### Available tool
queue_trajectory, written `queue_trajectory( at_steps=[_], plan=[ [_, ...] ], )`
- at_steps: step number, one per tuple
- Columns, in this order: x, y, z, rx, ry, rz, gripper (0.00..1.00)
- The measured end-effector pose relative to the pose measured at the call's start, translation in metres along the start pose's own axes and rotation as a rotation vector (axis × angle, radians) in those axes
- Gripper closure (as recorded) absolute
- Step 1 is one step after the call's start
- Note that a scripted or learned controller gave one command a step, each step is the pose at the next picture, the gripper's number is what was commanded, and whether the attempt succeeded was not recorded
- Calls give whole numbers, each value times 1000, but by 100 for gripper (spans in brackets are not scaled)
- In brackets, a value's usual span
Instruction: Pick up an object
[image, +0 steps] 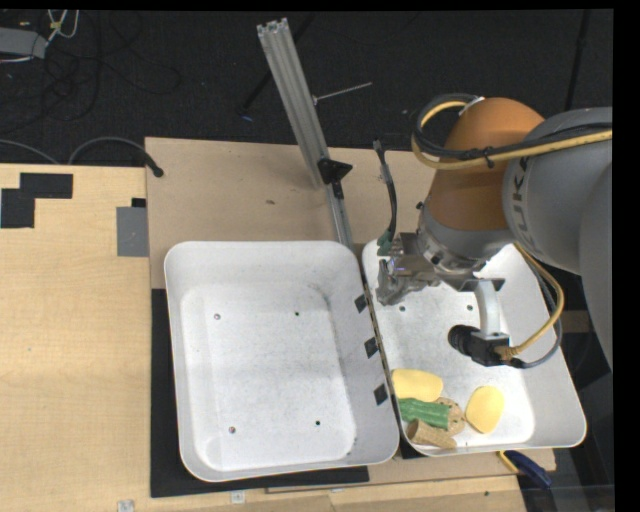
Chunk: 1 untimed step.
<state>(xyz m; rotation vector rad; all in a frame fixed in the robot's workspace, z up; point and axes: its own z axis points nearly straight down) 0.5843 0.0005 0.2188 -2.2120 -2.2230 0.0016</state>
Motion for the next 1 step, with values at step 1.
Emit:
queue_trajectory(
  at_steps=[1],
  plan=[
    [55, -18, -6, 1, -1, 0, 100]
  ],
)
